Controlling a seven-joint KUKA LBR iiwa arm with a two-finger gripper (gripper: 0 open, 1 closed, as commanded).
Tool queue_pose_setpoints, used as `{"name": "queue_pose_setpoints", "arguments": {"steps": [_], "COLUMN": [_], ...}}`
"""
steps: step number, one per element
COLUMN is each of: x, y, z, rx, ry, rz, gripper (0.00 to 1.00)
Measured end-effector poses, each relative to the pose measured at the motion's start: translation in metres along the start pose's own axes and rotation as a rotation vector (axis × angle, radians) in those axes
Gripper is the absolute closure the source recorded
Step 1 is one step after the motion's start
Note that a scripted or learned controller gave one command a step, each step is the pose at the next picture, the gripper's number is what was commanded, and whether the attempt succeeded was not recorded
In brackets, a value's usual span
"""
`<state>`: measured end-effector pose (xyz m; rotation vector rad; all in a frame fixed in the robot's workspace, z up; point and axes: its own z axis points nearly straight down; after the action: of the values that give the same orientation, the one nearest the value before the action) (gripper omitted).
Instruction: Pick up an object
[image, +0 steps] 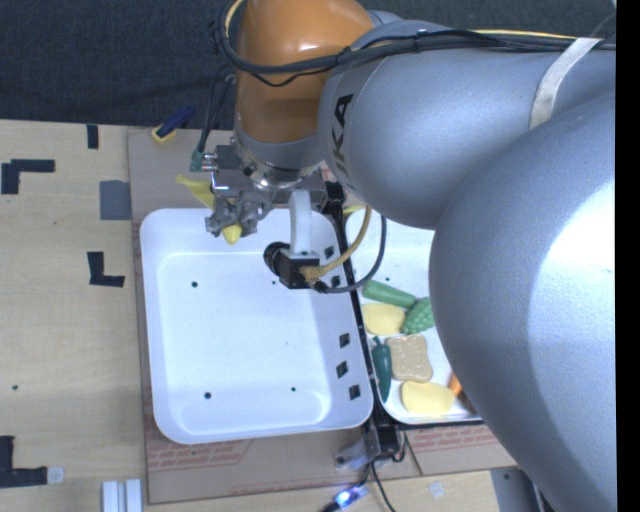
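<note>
The grey arm (480, 200) reaches in from the right and covers much of the upper and right part of the view, its orange band (290, 50) sitting above the wrist at the far side of the scene. Below the band the hand (232, 222) hangs over the far left corner of the left bin (240, 400), a shallow white tray resting on the counter (60, 330). A small yellow object (232, 234) sits right at the tips of the hand, over the bin's far rim; the fingers look drawn in close about it, but the metal parts crowd together there and I cannot tell for certain whether it is truly pinched between them or merely lies behind them. A second bit of yellow (192, 186) shows just left of the hand, beyond the bin's edge. A black cable (345, 250) loops down from the wrist to a dark fitting (285, 265) hanging over the far part of the left bin's floor. The right bin (425, 412) is mostly hidden under the arm; in its visible strip lie a green piece (388, 294), a textured dark green piece (420, 315), a pale yellow item (382, 319), a tan square like a cracker (408, 357), a slim dark green item (382, 368) and another yellow piece (427, 398), all close together near the divider between the bins.
</note>
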<state>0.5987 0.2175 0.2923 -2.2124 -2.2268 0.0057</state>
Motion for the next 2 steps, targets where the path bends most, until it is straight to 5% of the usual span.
{"name": "queue_pose_setpoints", "arguments": {"steps": [1,2], "x": [0.001,-0.058], "y": [0.0,0.026], "z": [-0.009,0.042], "rx": [0.002,0.001], "ry": [-0.001,-0.004], "rz": [-0.002,0.011], "gripper": [1.0,1.0]}}
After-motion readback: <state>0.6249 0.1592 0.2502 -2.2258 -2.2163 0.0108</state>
